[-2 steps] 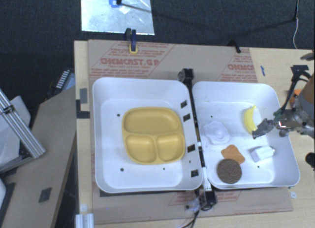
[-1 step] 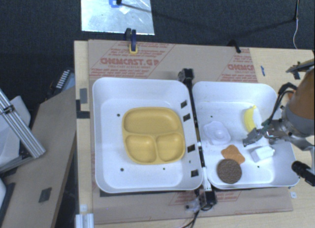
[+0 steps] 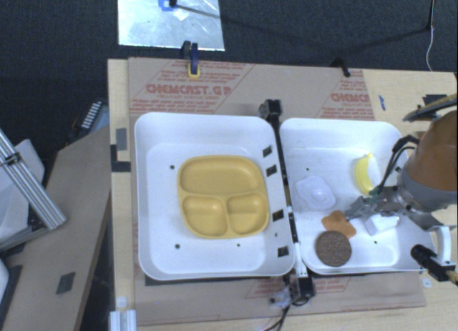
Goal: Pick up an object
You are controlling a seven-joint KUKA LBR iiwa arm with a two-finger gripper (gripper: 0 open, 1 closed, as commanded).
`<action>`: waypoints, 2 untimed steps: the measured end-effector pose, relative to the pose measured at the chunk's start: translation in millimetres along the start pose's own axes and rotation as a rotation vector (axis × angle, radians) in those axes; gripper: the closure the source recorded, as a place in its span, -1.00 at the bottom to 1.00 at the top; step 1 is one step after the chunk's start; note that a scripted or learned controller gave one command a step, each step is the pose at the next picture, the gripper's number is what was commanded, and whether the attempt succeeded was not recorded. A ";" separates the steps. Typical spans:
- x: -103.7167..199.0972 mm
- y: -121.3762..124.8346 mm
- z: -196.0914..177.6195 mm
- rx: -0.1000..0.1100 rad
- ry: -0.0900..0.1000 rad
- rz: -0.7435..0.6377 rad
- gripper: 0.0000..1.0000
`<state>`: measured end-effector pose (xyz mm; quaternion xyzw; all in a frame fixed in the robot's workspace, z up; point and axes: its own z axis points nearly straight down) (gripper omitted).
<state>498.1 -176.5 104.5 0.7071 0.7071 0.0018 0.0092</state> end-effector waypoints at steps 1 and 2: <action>-1.9 3.4 -14.5 -0.010 -0.005 0.000 1.00; 3.2 4.7 -59.6 0.010 0.009 -0.004 1.00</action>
